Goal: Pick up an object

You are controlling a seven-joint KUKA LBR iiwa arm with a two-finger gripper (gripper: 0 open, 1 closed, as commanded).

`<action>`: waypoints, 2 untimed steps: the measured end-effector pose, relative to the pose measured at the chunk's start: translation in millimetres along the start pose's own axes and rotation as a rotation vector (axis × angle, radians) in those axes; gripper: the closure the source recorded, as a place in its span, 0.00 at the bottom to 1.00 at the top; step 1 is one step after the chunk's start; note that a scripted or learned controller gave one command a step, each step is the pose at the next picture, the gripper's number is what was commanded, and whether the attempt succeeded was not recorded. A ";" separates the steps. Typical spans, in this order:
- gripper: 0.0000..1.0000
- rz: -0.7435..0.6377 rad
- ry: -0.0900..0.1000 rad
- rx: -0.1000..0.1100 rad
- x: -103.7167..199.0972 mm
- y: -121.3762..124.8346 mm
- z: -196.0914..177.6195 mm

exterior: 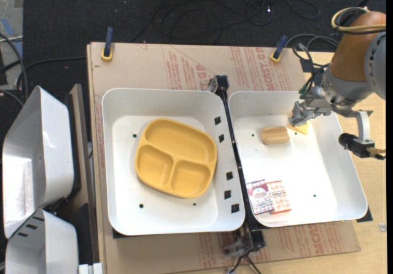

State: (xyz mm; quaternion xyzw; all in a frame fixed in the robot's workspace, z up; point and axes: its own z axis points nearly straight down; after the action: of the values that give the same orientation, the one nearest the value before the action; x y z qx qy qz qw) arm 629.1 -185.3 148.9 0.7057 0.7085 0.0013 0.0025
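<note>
1. A red-and-white printed packet [268, 197] is lying at the right bin's [331, 214] near left corner
2. A yellow divided plate [176, 157] is sitting in the left bin [116, 144]
3. A tan block [274, 136] is resting mid-bin, just left of a small yellow piece [299, 128]
4. The gripper [302, 115] is hovering over that yellow piece; its grip state cannot be told
</note>
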 end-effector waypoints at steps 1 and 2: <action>1.00 0.000 0.000 -0.001 -4.0 6.3 -44.9; 1.00 0.000 -0.001 -0.001 -6.9 10.5 -88.7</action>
State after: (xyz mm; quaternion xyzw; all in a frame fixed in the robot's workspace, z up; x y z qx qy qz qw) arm 639.1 -192.0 237.7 0.7056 0.7086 0.0014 0.0032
